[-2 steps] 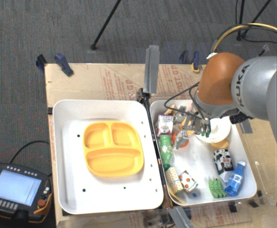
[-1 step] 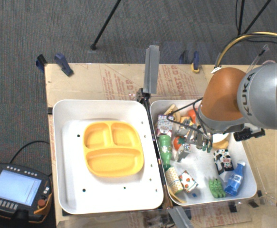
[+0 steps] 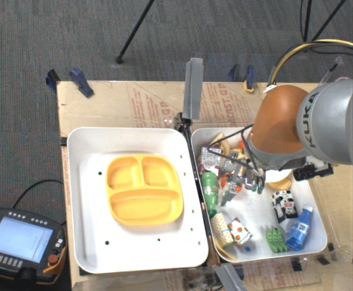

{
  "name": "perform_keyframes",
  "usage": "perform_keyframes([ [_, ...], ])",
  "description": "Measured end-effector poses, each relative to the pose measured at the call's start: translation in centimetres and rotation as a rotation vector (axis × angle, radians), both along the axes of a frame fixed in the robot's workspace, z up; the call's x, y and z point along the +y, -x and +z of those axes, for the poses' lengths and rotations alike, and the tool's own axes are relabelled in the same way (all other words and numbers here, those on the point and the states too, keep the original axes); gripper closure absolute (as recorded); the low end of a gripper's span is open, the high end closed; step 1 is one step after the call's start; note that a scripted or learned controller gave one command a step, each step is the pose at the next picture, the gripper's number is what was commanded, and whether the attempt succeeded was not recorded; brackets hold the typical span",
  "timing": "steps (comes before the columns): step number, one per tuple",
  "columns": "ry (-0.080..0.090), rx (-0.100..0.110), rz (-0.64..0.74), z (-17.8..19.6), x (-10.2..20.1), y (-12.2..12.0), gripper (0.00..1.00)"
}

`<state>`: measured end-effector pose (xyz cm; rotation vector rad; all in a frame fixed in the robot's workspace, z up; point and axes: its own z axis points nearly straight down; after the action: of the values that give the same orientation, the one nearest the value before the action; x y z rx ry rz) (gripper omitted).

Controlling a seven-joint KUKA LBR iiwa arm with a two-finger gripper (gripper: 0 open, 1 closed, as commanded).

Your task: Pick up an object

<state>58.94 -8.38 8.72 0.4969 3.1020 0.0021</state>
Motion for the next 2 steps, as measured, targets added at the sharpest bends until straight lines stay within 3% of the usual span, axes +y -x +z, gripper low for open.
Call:
perform_keyframes([
  [1, 0.0, 0.003, -0.154, 0.0, -0.2, 2.1, 0.0],
  [2, 0.001, 0.001, -0.166, 0.0, 0.2, 0.6, 0.0],
])
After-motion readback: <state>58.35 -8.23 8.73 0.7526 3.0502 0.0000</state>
